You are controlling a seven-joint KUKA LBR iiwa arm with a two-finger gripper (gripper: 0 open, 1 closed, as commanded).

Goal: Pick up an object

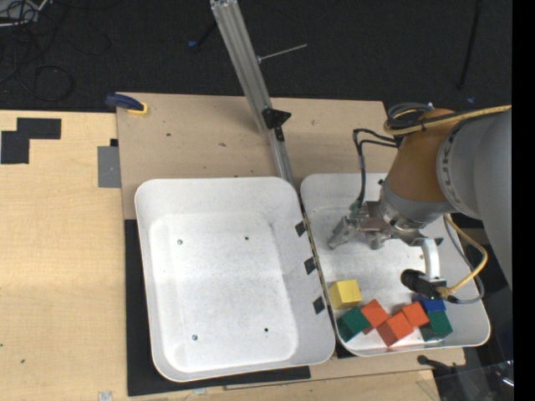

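The arm [456, 161] was cut off at the frame's right edge, and its wrist hid part of the right bin [326, 195]. The gripper [361, 234] hung low at mid-right, over the bin's bare floor; how far it was open could not be told, and nothing showed in it. The blocks sat clustered at lower right: yellow [345, 292], two green [353, 322], three orange [374, 313], a blue [434, 306]. The left bin [159, 199] lay beside it on a wooden bench [192, 136], dark floor above.

light wood bench [58, 224], dark floor [125, 32] w/ cables [33, 73]
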